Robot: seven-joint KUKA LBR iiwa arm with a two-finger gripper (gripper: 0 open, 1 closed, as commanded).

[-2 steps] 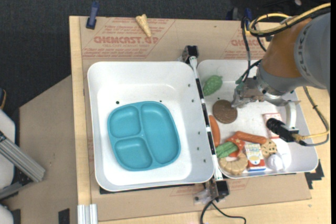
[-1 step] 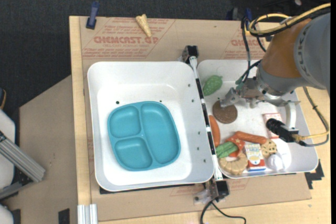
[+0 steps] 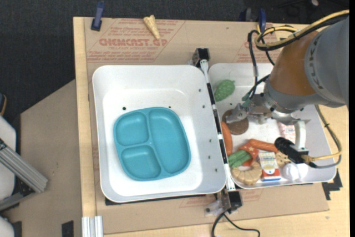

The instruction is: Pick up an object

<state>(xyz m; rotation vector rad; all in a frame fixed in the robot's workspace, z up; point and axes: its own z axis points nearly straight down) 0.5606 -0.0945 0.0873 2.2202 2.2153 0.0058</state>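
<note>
My gripper (image 3: 235, 117) reaches into the right bin (image 3: 324, 177) from the right, low over its left-middle part. Its tip sits right at a brown round object (image 3: 239, 127), touching or just above it. A green leafy item (image 3: 224, 89) lies farther back. An orange carrot (image 3: 227, 140) lies along the bin's left wall. Toward the front are a red-orange piece (image 3: 259, 145), a green pepper-like piece (image 3: 239, 159), a tan round biscuit (image 3: 247, 175), a small red and white carton (image 3: 268, 166) and a white object (image 3: 294, 171).
The left bin (image 3: 105, 86) holds a teal divided plate (image 3: 152, 143). The arm's grey and orange body (image 3: 302, 72) covers the back right of the right bin. A black clip (image 3: 201, 56) sits where the bins meet. A blue clamp (image 3: 98, 15) and a tan cone (image 3: 151, 25) lie on the cardboard behind.
</note>
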